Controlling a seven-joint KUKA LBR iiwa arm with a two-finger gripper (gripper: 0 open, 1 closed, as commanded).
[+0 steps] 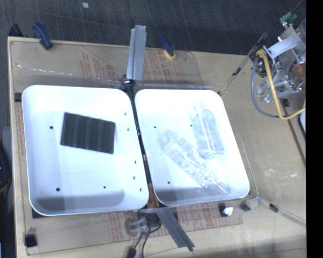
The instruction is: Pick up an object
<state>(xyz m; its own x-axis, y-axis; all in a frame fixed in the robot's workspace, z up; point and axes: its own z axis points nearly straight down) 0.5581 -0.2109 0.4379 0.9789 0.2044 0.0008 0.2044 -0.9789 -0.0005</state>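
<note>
The gripper sits at the upper right of the camera view, outside both bins, over the bare bench. It shows as a cluster of white and metal parts with a yellow cable and a grey hose looping beneath it. Whether it is open or closed cannot be told.

The right bin lies below and to the left of the gripper, well apart from it. Inside are two clear plastic items: a stubby transparent bottle, the nearer one to the gripper, and a long crinkled clear wrapper lying diagonally just beyond it, the two close together or touching.

The left bin lies farther from the gripper, past the right bin. It holds a dark ribbed rectangular pad, lying flat and slightly skewed.
</note>
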